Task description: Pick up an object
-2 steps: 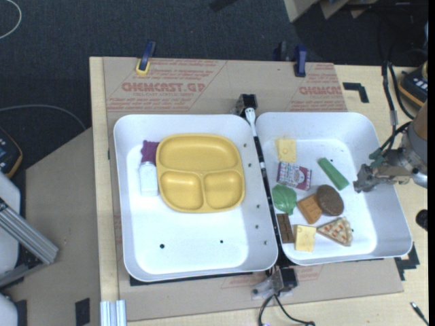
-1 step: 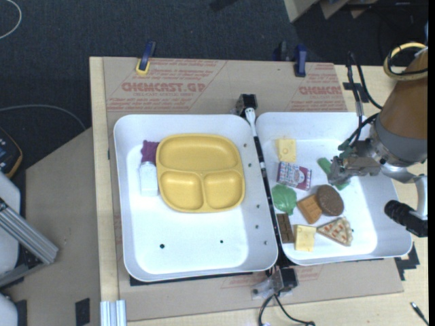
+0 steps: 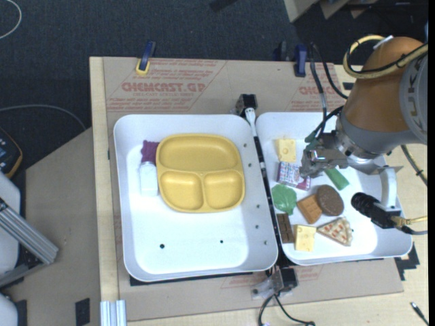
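My gripper [image 3: 312,164] hangs over the middle of the right bin [image 3: 380,246], reaching down among the toy food. Just left of it lies a pink and purple patterned packet [image 3: 289,174], and a green piece [image 3: 336,177] lies just to its right. Close below are a round brown disc [image 3: 329,200], a tan cookie [image 3: 309,208] and a green leafy piece [image 3: 284,198]. A yellow cheese block [image 3: 286,148] lies towards the back. Nothing shows as held.
The left bin [image 3: 197,250] holds a yellow divided tray [image 3: 200,170], with a purple item [image 3: 149,151] and a white item [image 3: 147,178] at its left. Near the right bin's front lie a pizza slice [image 3: 336,231], another cheese block [image 3: 305,237] and a dark bar [image 3: 285,229].
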Motion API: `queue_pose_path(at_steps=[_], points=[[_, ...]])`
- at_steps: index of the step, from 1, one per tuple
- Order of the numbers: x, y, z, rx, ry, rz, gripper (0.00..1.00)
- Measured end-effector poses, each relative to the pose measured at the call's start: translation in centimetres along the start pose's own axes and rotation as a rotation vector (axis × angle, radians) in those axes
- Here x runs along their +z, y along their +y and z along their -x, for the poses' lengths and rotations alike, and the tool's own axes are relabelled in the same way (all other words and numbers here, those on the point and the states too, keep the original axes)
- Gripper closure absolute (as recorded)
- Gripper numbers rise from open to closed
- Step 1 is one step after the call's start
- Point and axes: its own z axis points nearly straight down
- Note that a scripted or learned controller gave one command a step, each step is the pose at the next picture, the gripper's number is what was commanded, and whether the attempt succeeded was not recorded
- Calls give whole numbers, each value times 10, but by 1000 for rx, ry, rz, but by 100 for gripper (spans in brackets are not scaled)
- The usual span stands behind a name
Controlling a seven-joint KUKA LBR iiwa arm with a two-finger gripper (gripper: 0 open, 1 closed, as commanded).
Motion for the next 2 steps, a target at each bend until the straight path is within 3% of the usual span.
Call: queue_pose_path(at_steps=[1, 2], points=[[-6, 18, -44, 1, 0, 1, 100], [-24, 14, -75, 2, 0, 1, 100]])
